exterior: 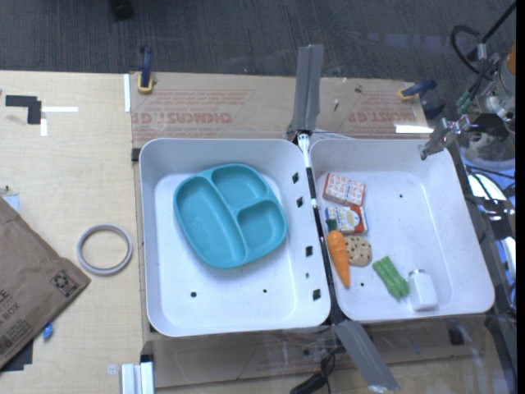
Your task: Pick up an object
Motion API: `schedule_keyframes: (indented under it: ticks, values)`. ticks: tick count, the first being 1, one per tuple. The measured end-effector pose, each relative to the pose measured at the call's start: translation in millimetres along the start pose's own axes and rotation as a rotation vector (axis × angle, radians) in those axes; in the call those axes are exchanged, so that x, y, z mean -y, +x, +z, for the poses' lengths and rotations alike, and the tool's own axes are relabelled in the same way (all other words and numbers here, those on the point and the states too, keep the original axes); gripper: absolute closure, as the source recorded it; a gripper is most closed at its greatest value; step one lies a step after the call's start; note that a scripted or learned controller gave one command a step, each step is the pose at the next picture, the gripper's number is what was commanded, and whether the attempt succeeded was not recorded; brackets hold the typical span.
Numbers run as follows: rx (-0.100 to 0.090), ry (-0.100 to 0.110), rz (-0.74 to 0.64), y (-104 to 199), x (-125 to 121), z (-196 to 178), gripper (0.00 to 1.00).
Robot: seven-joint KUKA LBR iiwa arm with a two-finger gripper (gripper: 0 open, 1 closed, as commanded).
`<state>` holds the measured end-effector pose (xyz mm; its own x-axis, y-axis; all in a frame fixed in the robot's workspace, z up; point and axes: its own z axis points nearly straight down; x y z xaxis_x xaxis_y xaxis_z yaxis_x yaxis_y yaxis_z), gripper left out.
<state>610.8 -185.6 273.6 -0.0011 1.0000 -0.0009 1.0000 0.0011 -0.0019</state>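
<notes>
Pale wooden bench top (pixel 66 162) spreads across the left of the scene, with dark carpet beyond its far edge, and a flattened brown cardboard sheet (pixel 221 105) lies under two shallow white bins set side by side; red print on the cardboard, seen upside down, seems to read "CHEMCAST GP". In the left white bin (pixel 221 302) rests a teal plastic plate with three compartments (pixel 230 214), a little left of the bin's middle. The right white bin (pixel 443 220) holds the small things, gathered along its left wall and near side: a red-and-white printed card packet (pixel 344 190) farthest back, a smaller colourful snack packet (pixel 345 218) just near of it, an orange toy carrot (pixel 339 257) lying along the left wall, a round brown cookie with dark chips (pixel 358 250) touching the carrot's right side, a green toy vegetable (pixel 391 277) lying at a slant further right, and a small white block (pixel 422 290) just beside it near the front rim. The packets' writing is too small to read. On the bench left of the bins lies a grey tape ring (pixel 104 248), and a brown cardboard box (pixel 29 286) at the near left corner shows the letters "BOX". At the far right, above the right bin's far corner, sits the robot's gripper (pixel 439 140) amid cables; whether it is open or closed cannot be told, and nothing is seen in it.
</notes>
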Motion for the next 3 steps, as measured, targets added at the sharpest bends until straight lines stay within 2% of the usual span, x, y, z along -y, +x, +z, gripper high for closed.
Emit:
schedule_keyframes:
  ticks: [1,2,3]
  values:
    - [-0.001,0.001,0.032,39,54,137,0.00]
    - [-0.002,-0.002,0.019,81,103,181,0.00]
    - [-0.003,-0.004,0.176,80,132,181,0.00]
